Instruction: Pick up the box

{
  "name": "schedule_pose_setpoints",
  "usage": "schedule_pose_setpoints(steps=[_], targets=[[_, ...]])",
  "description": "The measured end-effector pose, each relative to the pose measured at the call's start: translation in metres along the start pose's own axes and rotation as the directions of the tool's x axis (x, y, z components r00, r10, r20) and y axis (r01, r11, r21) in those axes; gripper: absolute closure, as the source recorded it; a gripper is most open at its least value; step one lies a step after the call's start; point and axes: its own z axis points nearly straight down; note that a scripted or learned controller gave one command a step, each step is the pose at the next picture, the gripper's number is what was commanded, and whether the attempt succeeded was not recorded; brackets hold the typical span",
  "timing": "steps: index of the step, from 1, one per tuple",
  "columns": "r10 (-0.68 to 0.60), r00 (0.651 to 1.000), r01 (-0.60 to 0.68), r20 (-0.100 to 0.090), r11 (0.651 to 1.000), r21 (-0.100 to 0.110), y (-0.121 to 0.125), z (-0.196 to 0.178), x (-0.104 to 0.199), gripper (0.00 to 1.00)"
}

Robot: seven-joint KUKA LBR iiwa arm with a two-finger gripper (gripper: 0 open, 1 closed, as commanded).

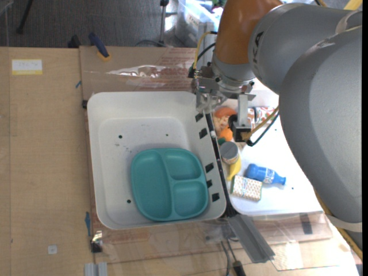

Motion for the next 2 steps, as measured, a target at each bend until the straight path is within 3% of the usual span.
schedule_pose_setpoints(steps=[1,2], targets=[[0.192,0.981,-0.192,0.000,0.981,0.000,-0.007,-0.058,0.061,1.00],[-0.428,0.904,0.428,-0.002,0.904,0.004,-0.025,-0.038,0.131,1.00]])
